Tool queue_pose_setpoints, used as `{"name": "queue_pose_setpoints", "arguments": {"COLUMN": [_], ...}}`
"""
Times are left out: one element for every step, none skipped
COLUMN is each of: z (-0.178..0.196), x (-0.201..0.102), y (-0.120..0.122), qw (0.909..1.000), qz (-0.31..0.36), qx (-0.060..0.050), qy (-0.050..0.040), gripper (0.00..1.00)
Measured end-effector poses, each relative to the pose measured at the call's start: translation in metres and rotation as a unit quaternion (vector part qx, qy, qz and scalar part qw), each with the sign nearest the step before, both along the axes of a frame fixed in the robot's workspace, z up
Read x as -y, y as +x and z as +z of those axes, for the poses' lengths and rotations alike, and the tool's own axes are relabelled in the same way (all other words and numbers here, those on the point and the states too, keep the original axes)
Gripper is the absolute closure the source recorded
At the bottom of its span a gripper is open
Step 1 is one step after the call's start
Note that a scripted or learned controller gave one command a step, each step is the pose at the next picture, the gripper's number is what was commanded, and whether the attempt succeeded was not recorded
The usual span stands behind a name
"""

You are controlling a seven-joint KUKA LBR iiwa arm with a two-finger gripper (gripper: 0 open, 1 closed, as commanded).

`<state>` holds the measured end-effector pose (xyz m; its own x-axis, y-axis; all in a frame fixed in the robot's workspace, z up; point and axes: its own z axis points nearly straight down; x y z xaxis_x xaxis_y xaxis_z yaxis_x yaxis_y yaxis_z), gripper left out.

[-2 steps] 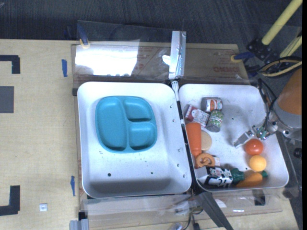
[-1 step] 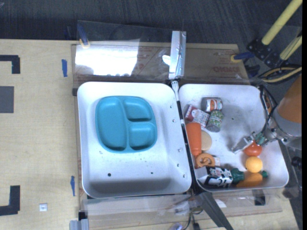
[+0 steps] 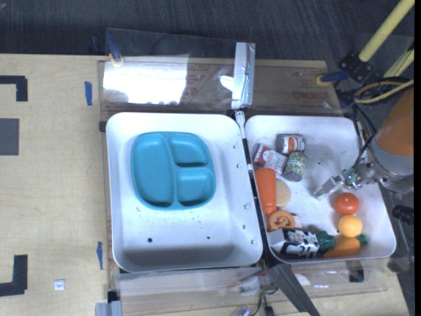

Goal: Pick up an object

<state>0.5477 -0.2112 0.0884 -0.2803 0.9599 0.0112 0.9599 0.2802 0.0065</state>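
Where the pale wooden bench (image 3: 46, 196) meets dark carpet, two glossy white bins sit side by side. The left bin (image 3: 125, 242) holds a smooth blue divided plate (image 3: 173, 170). The right bin (image 3: 381, 239) holds a small can (image 3: 289, 143) near its far edge, label unreadable, and a round red tomato (image 3: 346, 203) by its right wall. The gripper (image 3: 339, 184) hangs just beside the tomato; whether its jaws are parted, I cannot tell.

A glossy turquoise sectioned plastic tray (image 3: 173, 169) lies in a speckled white bin (image 3: 125, 242). Beside the metallic hand (image 3: 343, 182): a red-orange toy tomato (image 3: 346, 203), a yellow-orange round fruit (image 3: 350, 226), an orange toy carrot (image 3: 266, 189) and a black-and-white patterned toy (image 3: 299, 243).
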Motion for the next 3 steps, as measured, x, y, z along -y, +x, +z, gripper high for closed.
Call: {"name": "queue_pose_setpoints", "arguments": {"z": [0.001, 0.012, 0.004], "x": [0.000, 0.004, -0.093], "y": [-0.033, -0.032, -0.024], "qw": [0.9994, 0.9993, 0.9997], "qz": [-0.036, -0.038, -0.023], "qx": [0.003, 0.006, 0.007], "qy": [0.0006, -0.0036, -0.0059], "gripper": [0.00, 1.00, 1.00]}}
